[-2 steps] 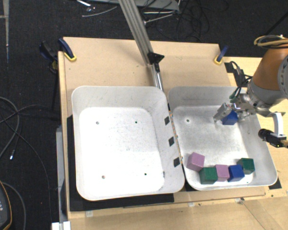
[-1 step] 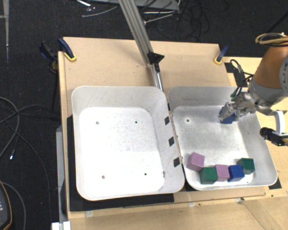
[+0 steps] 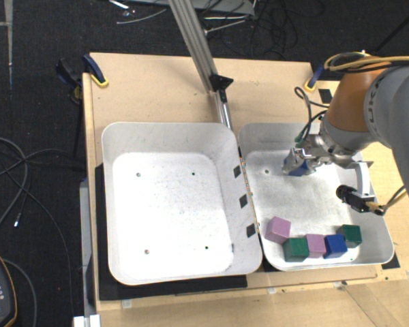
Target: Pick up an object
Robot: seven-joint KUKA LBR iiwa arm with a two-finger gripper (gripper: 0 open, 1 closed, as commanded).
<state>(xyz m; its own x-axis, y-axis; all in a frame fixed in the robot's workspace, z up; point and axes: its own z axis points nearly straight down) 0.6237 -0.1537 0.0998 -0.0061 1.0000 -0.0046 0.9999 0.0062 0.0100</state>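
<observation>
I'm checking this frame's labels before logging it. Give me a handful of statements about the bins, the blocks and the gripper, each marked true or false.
1. The blocks lie in the right bin. True.
2. Five blocks sit near that bin's front edge. True: pink block, dark green block, a second pink block, blue block, a smaller green block.
3. The gripper is over the left bin. False: it is over the right bin's back part.
4. The gripper touches the front row of blocks. False: it is well apart from them.
5. A red block lies among them. False: pink, green and blue.
</observation>
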